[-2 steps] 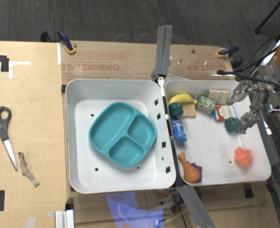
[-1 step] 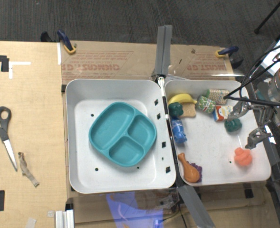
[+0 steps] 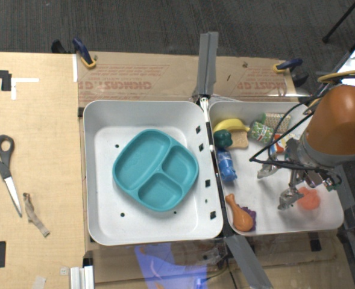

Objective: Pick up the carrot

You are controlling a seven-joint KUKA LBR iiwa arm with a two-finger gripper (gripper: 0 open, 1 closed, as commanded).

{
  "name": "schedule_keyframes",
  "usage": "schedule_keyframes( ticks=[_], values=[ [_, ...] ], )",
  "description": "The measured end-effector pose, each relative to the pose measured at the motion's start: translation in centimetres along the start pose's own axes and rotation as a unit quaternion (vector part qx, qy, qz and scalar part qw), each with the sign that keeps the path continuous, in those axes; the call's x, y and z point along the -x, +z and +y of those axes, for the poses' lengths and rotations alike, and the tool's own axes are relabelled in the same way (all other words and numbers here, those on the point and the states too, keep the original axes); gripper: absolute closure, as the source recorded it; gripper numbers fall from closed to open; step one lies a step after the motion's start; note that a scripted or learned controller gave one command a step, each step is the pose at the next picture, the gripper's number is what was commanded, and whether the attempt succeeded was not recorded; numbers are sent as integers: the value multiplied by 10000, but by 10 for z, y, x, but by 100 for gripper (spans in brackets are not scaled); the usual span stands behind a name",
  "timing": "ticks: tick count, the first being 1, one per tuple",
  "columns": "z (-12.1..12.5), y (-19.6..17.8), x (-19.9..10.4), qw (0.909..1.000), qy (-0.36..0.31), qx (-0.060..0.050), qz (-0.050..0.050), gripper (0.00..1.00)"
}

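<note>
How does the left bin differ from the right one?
The left bin bears one teal divided plate; the right bin bears many small toys, such as a banana and a blue bottle. The gripper hangs over the right bin, not the left. Both are shallow and white.

The floor (image 3: 135,11) at the top is dark grey carpet. The bench (image 3: 32,161) has a light wooden surface. A brown cardboard sheet (image 3: 141,80) lies behind the two white bins, held by blue-and-yellow clamps (image 3: 84,52). Scissors (image 3: 2,167) lie at the left.
</note>
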State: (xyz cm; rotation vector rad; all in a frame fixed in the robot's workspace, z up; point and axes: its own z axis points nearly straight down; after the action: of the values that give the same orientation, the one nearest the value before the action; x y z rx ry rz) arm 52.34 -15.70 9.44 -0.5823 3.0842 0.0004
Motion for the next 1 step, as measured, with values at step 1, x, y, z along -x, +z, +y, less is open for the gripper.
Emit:
schedule_keyframes(
  ticks=[1],
  values=[
    [-31,1,-23,9941,1084,-12,-12,0]
  ],
)
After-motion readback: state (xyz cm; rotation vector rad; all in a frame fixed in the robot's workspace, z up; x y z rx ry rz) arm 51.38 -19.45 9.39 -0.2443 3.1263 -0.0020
